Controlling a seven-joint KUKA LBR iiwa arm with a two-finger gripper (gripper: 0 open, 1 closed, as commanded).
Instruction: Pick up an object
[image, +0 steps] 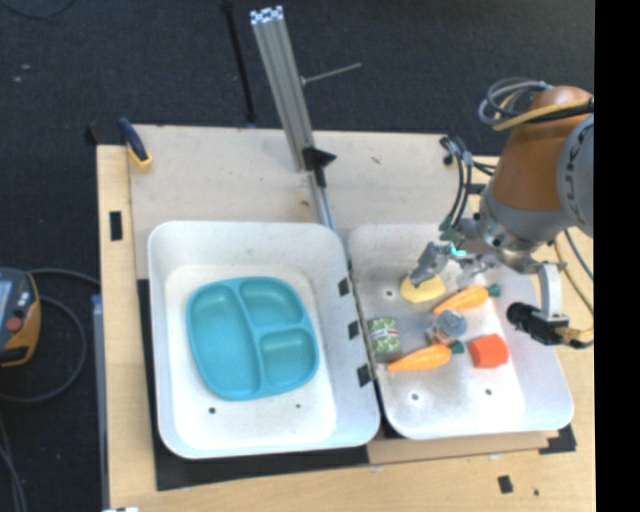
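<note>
Gripper (432, 268) low in right bin (530, 400), directly over yellow piece (422, 290).
Grip state: cannot tell. Nearby in same bin: two carrots (420, 358), red block (488, 351), green packet (383, 335). Blue tray (252, 335) in left bin (180, 420).

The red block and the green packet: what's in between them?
In the camera view, a carrot lies between the red block and the green packet, with a small grey thing just above it, all in the right bin.
</note>
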